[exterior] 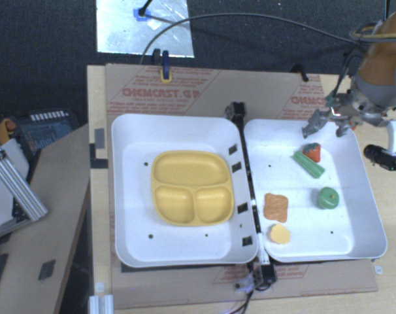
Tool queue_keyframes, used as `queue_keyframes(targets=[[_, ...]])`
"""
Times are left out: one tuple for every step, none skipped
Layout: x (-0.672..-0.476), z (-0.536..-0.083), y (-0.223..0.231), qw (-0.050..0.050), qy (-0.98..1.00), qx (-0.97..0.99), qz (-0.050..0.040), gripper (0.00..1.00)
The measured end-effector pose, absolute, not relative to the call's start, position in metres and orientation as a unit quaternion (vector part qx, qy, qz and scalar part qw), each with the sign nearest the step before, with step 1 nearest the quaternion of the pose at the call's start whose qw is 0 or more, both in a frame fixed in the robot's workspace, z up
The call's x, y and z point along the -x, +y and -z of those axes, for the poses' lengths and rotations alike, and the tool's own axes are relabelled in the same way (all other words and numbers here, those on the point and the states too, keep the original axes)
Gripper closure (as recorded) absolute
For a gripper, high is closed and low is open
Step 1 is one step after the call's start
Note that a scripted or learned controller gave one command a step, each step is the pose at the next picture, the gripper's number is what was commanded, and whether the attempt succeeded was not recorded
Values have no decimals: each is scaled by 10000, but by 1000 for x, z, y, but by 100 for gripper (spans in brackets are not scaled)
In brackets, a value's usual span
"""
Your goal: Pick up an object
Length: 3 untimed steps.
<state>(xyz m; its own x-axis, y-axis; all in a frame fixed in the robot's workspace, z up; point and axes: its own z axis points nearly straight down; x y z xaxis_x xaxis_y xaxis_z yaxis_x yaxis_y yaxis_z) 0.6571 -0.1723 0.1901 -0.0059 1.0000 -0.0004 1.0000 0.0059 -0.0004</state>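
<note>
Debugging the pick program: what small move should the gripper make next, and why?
Probably straight down and slightly toward the bin's middle: the gripper hangs open over the right bin's far edge, holding nothing, and the carrot lies nearest, just below it in the view.

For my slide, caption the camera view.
Open gripper above right bin of toy foods; yellow tray in left bin.
</note>
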Motion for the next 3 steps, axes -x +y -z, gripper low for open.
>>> queue_keyframes(targets=[[-649, -142, -178, -6, 7075, -7067, 7, 0], [-649, -90, -177, -4, 7079, -7063, 4, 0], [-651, -105, -177, 29, 7082, -7060, -15, 100]])
